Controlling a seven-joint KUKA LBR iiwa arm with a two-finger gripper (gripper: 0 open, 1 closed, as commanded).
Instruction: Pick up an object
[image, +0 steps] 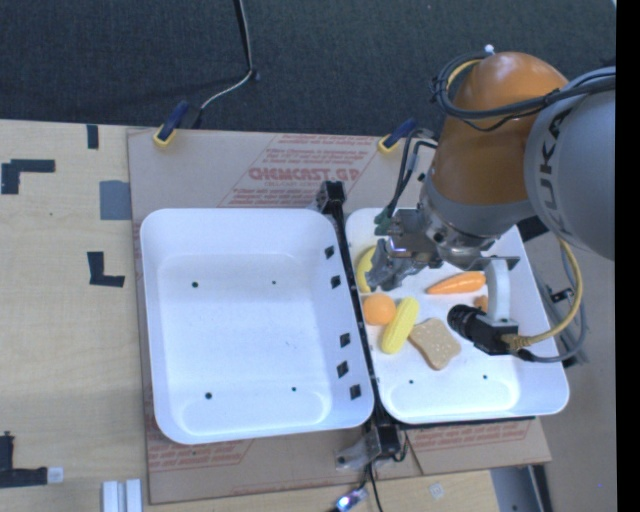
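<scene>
Camera view, looking down at a slant, has all the pickable things gathered in the right bin (470, 405), crowded toward the wall it shares with the left bin (240, 300). That explains why the arm (495, 130) leans so far across from the right: its orange band hangs over the bin's far half and the gripper (392, 262) is brought low at the near-left cluster.

Directly at the gripper lies a yellow curved piece (366, 268), perhaps a toy banana, tucked against the dividing wall; it looks like the object being gone for, though the wrist hides much of it. Whether the gripper is open or closed I cannot tell from here, as its tip is lost in shadow and cabling, so I would not call anything held.

Just below it sits an orange ball (378, 309), touching or very nearly touching a yellow corn cob (400, 326) that lies tilted. A slice of bread (435, 343) rests flat just beside the cob, and a carrot (455, 284) lies crosswise farther right, behind the gripper.

Judging by this, the pick is at the reach-and-close stage, not yet a lift. The wall is the awkward part: a thing pressed against it leaves room on one side alone, and the ball so near could be nudged or caught along with it. The carrot or bread, lying more apart, would seem easier targets.
</scene>
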